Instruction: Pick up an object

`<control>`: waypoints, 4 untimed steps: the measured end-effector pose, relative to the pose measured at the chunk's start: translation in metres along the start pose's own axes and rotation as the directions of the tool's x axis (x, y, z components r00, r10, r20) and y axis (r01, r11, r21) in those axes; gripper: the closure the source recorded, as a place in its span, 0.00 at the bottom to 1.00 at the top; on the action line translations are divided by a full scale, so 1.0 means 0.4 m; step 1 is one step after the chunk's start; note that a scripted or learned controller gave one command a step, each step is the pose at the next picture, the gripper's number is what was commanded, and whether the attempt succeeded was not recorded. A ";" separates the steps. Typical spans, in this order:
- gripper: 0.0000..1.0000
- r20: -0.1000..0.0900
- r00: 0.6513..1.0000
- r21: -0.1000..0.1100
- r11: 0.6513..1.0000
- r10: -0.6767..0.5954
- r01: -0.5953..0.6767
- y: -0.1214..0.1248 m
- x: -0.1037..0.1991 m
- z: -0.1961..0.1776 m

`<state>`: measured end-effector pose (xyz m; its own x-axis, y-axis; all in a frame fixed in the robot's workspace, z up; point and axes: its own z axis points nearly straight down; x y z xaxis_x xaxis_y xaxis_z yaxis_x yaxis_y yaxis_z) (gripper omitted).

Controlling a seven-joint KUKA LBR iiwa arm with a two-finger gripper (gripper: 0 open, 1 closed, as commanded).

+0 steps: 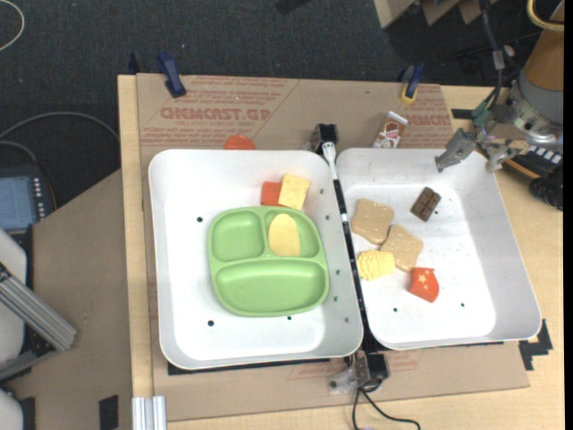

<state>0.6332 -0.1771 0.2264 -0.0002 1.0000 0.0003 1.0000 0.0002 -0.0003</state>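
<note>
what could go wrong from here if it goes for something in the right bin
The gripper hangs over the far rim of the right bin, so a straight drop may hit the rim. The two toast pieces and the corn lie touching in a cluster, so a grasp could catch two or push them apart. The chocolate bar is small and flat, easy to slip from.

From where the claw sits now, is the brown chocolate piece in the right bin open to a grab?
Probably yes. The chocolate piece lies alone on bare bin floor, apart from the toast slices, and the claw hovers near the right bin's far edge with nothing between.
</note>
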 end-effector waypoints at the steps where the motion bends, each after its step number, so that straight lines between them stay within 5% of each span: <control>1: 0.00 -0.004 1.000 0.011 1.000 0.003 -0.002 -0.206 0.070 0.132; 2: 0.00 -0.004 1.000 0.009 1.000 0.002 -0.002 -0.392 0.139 0.180; 3: 0.00 -0.001 1.000 0.003 1.000 0.000 0.000 -0.338 0.127 0.363; 4: 1.00 0.001 1.000 -0.002 1.000 0.003 -0.003 -0.338 0.125 0.329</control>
<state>0.4980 -0.1271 0.0947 0.0024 1.0000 -0.0012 1.0000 -0.0024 0.0019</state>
